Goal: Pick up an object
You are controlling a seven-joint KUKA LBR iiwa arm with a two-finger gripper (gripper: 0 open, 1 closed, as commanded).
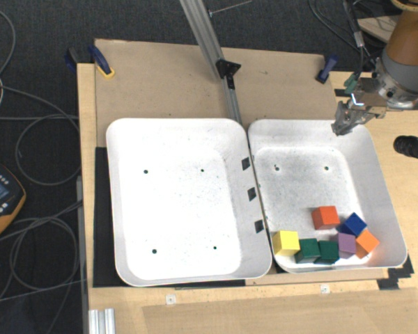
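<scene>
The gripper hangs over the right bin's upper right rim, its state unclear. Blocks crowd the lower right corner; bare floor lies between.

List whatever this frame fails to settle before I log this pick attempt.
- Gripper, camera view: small and dark over the right bin's far rim; finger state unreadable.
- Arm: cut off by the top and right edges.
- Purple block: partly covered by the blue block and orange block.
- Green blocks: two run together; the seam between them is hard to place.
- Device at left: cut by the frame edge.
</scene>
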